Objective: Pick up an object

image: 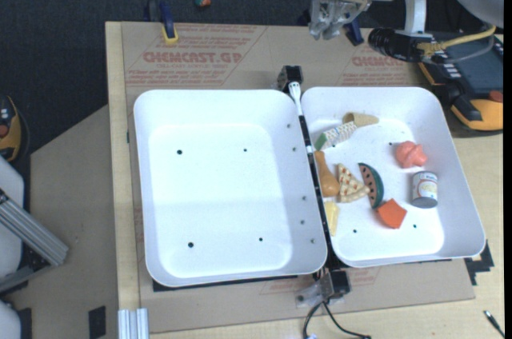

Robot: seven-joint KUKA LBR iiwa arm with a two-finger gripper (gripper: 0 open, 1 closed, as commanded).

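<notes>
My gripper hangs high above the bench's far edge, behind the right bin, with nothing between its fingers. The right bin holds several small toys: a pink lump, a small grey can, an orange-red block, a dark green watermelon slice, a waffle-like wedge, an orange stick, a yellow piece, and a tan cone with a striped piece. All lie well below and in front of the gripper.
The left bin sits beside the right one, joined along a black hinge strip. A cardboard sheet lies under both bins. A blue-yellow clamp grips its far left edge.
</notes>
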